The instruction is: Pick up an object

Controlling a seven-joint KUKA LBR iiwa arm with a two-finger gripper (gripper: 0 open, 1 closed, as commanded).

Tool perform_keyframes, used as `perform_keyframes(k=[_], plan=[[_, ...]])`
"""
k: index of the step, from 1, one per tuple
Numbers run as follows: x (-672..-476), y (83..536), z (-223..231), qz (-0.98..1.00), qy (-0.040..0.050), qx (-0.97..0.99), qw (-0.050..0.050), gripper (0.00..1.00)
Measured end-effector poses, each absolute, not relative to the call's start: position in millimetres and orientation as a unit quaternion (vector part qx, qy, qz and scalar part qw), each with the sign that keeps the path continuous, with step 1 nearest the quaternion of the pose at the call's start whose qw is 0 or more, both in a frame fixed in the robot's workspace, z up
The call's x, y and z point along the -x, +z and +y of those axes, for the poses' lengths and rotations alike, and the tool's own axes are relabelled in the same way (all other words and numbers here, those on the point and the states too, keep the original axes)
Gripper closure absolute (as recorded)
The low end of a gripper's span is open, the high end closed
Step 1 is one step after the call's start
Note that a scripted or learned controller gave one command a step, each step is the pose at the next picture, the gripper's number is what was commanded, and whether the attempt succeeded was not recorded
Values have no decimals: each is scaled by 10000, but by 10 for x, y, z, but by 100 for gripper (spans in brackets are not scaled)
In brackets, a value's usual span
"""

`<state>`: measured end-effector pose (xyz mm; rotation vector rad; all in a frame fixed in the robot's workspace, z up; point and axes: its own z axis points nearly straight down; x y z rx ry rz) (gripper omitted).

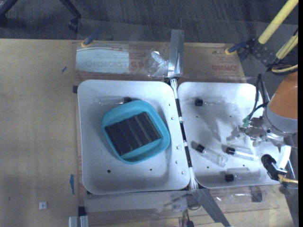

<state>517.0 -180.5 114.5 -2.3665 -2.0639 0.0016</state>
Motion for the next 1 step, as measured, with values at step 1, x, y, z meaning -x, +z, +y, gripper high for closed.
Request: perform_keyframes(k=[1], plan=[[-5127, 880, -1671, -6553, -18, 7553, -29, 0]])
